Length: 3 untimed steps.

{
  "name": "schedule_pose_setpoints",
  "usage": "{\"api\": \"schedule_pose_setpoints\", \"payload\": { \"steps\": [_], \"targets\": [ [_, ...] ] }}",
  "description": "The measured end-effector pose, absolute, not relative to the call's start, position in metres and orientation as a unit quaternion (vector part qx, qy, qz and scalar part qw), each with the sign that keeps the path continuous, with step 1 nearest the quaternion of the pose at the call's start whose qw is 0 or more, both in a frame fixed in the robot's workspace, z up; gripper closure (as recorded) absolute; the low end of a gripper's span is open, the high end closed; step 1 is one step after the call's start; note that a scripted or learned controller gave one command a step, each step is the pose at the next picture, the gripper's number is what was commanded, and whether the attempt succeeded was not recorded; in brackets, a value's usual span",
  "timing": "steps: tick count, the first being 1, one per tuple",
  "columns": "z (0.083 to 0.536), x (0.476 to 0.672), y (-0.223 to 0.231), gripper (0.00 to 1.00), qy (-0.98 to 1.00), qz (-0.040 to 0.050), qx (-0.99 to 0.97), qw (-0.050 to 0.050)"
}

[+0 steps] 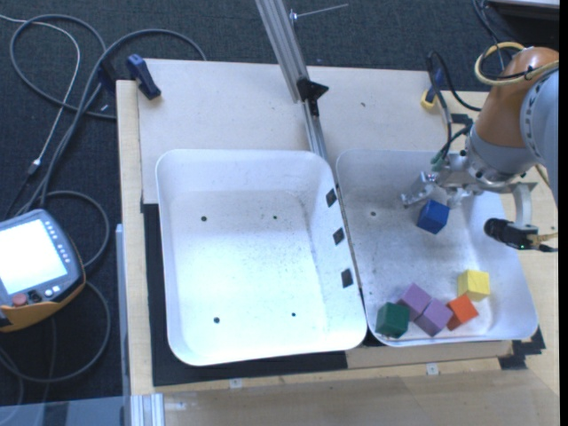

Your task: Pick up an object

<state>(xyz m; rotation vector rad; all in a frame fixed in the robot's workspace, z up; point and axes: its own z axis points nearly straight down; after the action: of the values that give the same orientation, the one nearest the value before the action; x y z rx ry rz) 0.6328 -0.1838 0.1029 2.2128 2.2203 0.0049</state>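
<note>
1. The arm [515,105] reaches in from the right over the right bin [382,264], its gripper [437,201] hanging above the far half of that bin.
2. A blue cube [433,216] sits directly under the gripper and appears tilted, with one corner pointing down. It looks as though it is pinched between the fingertips and lifted clear of the bin floor, but the slanted view leaves some doubt whether it is truly off the surface.
3. The jaws seem drawn in against the cube's upper sides rather than spread wide.
4. The other pieces lie bunched in the near right corner of the same bin: a green block [391,319], two purple blocks [424,307], an orange block [462,310] and a yellow block [474,283]. All are well apart from the gripper.
5. The left bin [177,238] holds no blocks.
6. Judged from this, the grasp looks made and the pick is largely done. What remains is to show the cube stays held as it rises.
</note>
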Motion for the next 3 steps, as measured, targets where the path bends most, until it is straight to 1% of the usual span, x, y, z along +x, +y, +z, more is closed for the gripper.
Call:
{"api": "schedule_pose_setpoints", "payload": {
  "steps": [1, 2, 3],
  "targets": [
    [0.1, 0.605, -0.146, 0.0, 0.708, -0.0005, 0.706, -0.002],
    [0.111, 0.607, -0.148, 1.0, 0.708, -0.0002, 0.706, 0.0],
    [0.204, 0.601, -0.041, 1.0, 0.71, 0.0041, 0.704, 0.001]
  ]
}}
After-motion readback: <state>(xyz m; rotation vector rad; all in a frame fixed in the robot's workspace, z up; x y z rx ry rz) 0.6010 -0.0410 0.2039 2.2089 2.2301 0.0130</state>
